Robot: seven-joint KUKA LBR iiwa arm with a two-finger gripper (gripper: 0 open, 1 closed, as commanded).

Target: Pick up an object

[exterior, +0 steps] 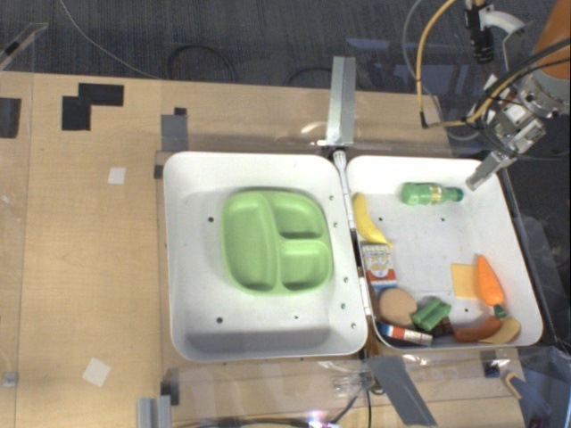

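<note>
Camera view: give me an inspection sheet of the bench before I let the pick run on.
Surface: wooden bench bearing two white bins, left bin and right bin.
Job's things: right bin holds a green bottle, banana, carrot, yellow slice, small carton, brown round item, green block and a marker.
Clutter: green divided tray in the left bin.
Grippers: gripper over the right bin's far right corner, beside the bottle, nothing seen between its fingers.
Cables: yellow cable looping above the arm; thin dark cable on the floor.
Surroundings: dark floor beyond the bench.
</note>
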